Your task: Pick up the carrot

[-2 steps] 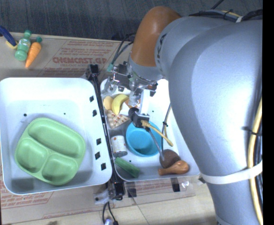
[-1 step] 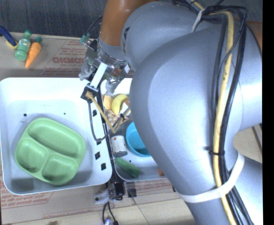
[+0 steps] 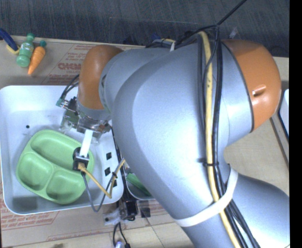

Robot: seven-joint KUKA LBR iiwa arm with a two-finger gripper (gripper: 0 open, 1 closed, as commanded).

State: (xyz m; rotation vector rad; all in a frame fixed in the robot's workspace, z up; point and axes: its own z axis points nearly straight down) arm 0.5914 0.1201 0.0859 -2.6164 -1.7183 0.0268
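Note:
The carrot, small and orange with a green top, lies on the cardboard beyond the far left corner of the left bin, outside it. My gripper hangs over the far part of the left bin, just above the far edge of a green divided plate. It is well to the right of the carrot and nearer the camera. The wrist and the big grey arm hide most of the gripper.
A green toy bottle touches the carrot's left side, with a blue and yellow item further left. The arm covers nearly all of the right bin, where a bit of something green peeks out under it.

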